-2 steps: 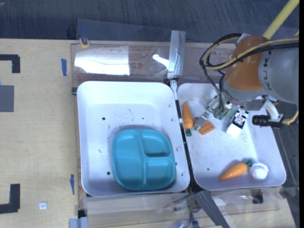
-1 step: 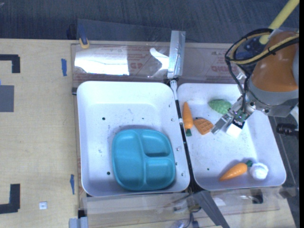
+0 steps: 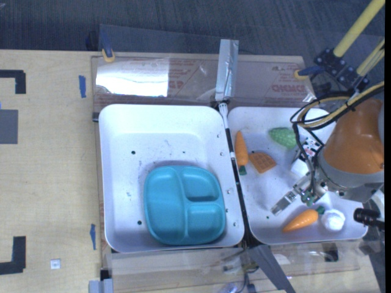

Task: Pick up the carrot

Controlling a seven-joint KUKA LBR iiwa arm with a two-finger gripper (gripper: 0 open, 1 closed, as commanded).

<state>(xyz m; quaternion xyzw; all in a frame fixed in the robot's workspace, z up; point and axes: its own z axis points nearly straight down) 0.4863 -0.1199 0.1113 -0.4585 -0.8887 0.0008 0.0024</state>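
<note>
In the right bin, close to its near wall, a carrot lies on its side, pointed end toward the left, just below and beside the gripper. The gripper hangs low over the bin floor with its metal fingers reaching left; the carrot is not between them, and whether they stand apart or closed cannot be told from this angle. A small white object sits just right of the carrot, its shape hard to make out. The arm, with its orange band and looping cables, covers the right part of the bin and hides whatever lies under it. Farther back, a second carrot rests along the bin's left wall, stem end nearest the camera, with a flat orange wedge just beside it. A green item lies near the far wall, partly cut off by cables. In the left bin, a blue divided tray rests toward the near side. Beyond both bins stands a clear panel with a metal post.
</note>
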